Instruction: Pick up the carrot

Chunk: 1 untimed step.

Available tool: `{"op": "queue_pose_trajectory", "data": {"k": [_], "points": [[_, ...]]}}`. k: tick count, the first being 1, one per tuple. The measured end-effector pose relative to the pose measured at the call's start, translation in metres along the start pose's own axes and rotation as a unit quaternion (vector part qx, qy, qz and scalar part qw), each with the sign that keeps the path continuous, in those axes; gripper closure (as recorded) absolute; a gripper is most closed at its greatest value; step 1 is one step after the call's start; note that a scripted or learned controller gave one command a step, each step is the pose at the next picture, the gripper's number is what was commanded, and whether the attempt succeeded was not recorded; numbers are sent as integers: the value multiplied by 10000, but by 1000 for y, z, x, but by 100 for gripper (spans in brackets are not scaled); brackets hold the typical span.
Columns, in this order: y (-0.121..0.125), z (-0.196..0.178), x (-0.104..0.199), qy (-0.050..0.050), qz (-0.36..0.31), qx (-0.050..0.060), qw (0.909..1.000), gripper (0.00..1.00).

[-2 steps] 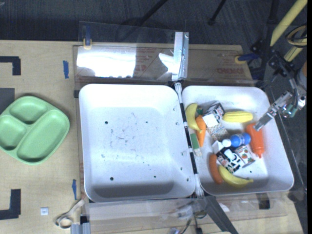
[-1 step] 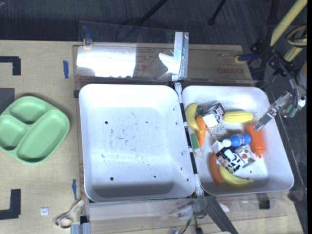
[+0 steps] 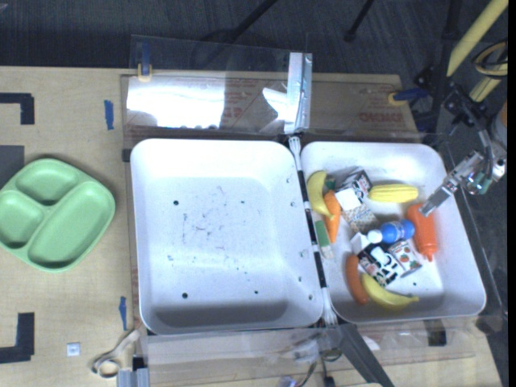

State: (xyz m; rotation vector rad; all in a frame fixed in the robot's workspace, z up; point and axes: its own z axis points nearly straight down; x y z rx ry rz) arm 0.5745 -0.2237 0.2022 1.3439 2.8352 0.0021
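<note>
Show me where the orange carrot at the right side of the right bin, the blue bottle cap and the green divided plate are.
orange carrot [image 3: 425, 230], camera view, middle of its body.
blue bottle cap [image 3: 393, 232], camera view, its top.
green divided plate [image 3: 81, 185], camera view, its rim.

Faint reddish print on the cardboard [image 3: 363, 107] is too blurred to read.

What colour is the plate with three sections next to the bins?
Light green. The plastic three-section plate shows best in the camera view, at its left.
</note>
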Motion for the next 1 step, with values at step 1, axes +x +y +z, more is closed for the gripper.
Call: {"op": "queue_pose_trajectory", "data": {"k": [1], "points": [[21, -88, 58, -5, 802, -3, 9968, 0]]}}
